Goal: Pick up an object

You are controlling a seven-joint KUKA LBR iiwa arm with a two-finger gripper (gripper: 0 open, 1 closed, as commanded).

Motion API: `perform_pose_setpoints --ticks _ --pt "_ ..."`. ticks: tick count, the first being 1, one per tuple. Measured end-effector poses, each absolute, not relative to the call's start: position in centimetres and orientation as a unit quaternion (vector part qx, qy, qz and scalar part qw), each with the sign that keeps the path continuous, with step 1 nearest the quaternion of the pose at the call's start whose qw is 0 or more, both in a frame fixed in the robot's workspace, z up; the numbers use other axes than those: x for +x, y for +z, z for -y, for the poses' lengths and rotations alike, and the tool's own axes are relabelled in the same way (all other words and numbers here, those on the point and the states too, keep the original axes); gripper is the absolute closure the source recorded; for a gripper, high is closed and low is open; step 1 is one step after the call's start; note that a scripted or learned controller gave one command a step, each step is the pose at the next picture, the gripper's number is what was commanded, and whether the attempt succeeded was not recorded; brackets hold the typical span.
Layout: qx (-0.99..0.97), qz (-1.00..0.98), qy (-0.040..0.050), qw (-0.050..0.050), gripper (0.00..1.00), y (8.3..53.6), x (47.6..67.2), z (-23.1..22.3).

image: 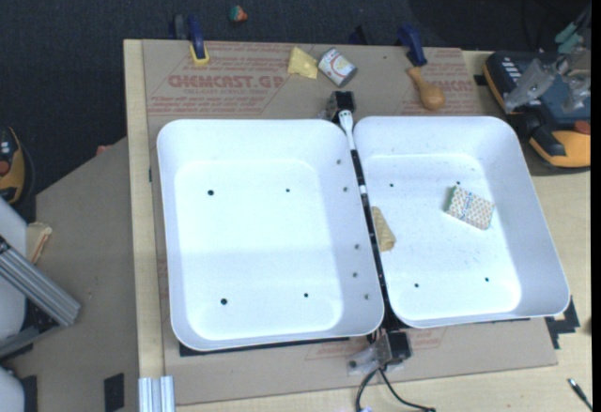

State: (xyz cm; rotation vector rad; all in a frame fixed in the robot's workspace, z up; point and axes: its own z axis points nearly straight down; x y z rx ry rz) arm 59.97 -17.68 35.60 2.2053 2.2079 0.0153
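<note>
The left bin lies low in the frame. In the right bin, a small patterned packet lies tilted, centre right. A tan piece rests at the right bin's left wall.

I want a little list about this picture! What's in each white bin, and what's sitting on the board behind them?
left bin: nothing seen inside it
right bin: a small patterned object toward its far right; a tan piece at its left edge, by the divide between the bins
board behind the bins: yellow chunk, small white box, brown wooden piece, two blue clamps
floor past the board: small colourful item
</note>
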Motion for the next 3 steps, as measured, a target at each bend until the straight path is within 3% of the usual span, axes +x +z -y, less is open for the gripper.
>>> perform_pose_setpoints --ticks 1,2,3 --pt "0.707 -0.708 0.0023 0.005 0.00 40.2 61.5 17.6" --pt "0.707 -0.708 0.0011 0.005 1.00 40.9 61.5 17.6" --pt "0.705 -0.709 -0.0015 -0.005 1.00 33.1 62.9 11.2"
